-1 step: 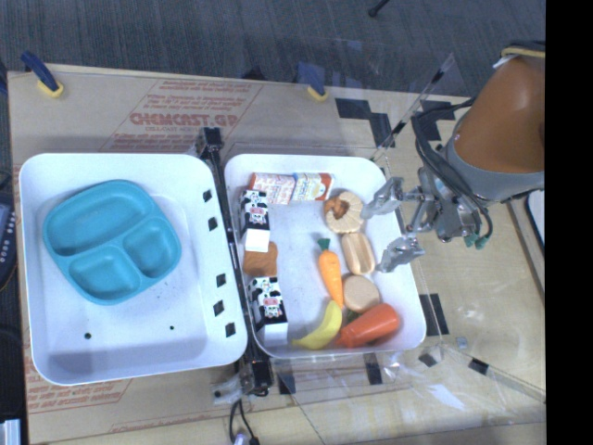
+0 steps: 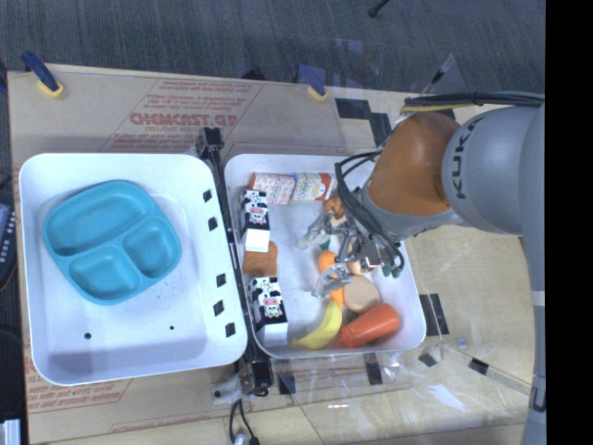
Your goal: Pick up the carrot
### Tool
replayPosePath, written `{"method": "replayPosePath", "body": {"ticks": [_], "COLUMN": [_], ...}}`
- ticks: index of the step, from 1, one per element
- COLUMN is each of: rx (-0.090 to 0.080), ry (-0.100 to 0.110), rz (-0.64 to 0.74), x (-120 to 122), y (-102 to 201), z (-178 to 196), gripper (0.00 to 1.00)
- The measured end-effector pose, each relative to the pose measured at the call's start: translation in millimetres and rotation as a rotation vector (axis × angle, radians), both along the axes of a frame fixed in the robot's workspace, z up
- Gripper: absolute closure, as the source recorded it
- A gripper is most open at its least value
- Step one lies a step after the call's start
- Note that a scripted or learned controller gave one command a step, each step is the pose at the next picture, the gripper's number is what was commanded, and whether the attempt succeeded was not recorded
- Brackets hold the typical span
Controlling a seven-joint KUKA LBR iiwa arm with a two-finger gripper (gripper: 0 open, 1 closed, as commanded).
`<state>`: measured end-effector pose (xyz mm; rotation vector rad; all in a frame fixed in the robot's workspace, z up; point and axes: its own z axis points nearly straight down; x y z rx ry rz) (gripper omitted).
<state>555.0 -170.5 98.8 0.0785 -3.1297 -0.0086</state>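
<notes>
Your gripper (image 2: pixel 345 248) hangs low in the right bin (image 2: pixel 408 297) with its fingers spread and nothing between them — the carrot (image 2: pixel 372 324) lies untouched in the near corner beside the banana (image 2: pixel 320 329), so the whole pick's left

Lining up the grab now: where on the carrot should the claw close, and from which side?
Grip the carrot across its thick middle, coming straight down from above. It lies flat in the right bin's near corner, long axis roughly left to right, with the banana against its left end and the bin wall beside it, so side approaches look blocked.
</notes>
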Motion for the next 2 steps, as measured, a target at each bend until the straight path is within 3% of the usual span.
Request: {"method": "replayPosePath", "body": {"ticks": [1, 2], "rx": [-0.005, -0.005], "ry": [-0.013, -0.010], "rz": [0.010, -0.307], "x": [5, -47], "y": [1, 62], "z": [16, 59], "gripper": [1.00, 1.00]}}
